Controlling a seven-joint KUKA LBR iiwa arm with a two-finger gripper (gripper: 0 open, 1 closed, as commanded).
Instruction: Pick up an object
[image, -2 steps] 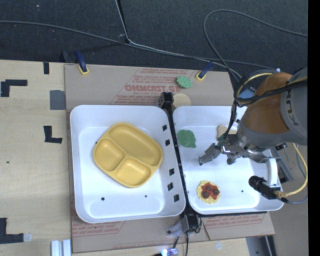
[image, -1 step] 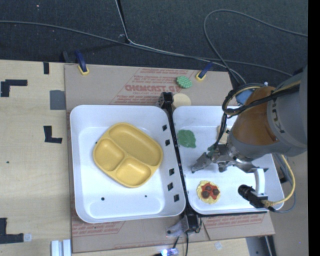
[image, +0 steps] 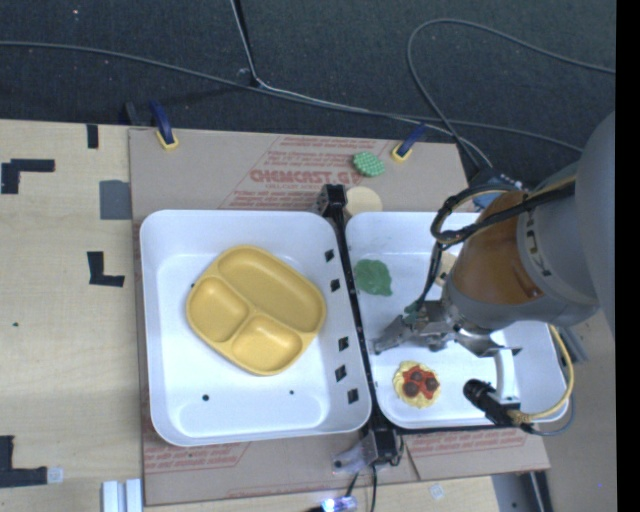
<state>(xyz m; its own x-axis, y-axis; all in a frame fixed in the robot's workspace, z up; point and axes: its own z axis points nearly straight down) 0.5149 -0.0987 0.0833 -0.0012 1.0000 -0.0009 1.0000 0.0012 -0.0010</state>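
Note:
In the right bin (image: 400, 235) lie a flat green leaf-like piece (image: 374, 277) near the divider and a small round toy pizza (image: 416, 384) with red toppings near the front wall. My gripper (image: 393, 339) hangs low over the right bin, between these two, just above and left of the pizza and below the green piece. Nothing shows in its grasp. The grey arm with its orange band (image: 500, 260) covers the right half of that bin.
A yellow divided plate (image: 256, 309) fills the middle of the left bin (image: 170, 400). Behind the bins on the cardboard lie a green dotted disc (image: 368, 163) and a pale round piece (image: 364, 200). Blue clamps (image: 163, 131) hold the cardboard's far edge.

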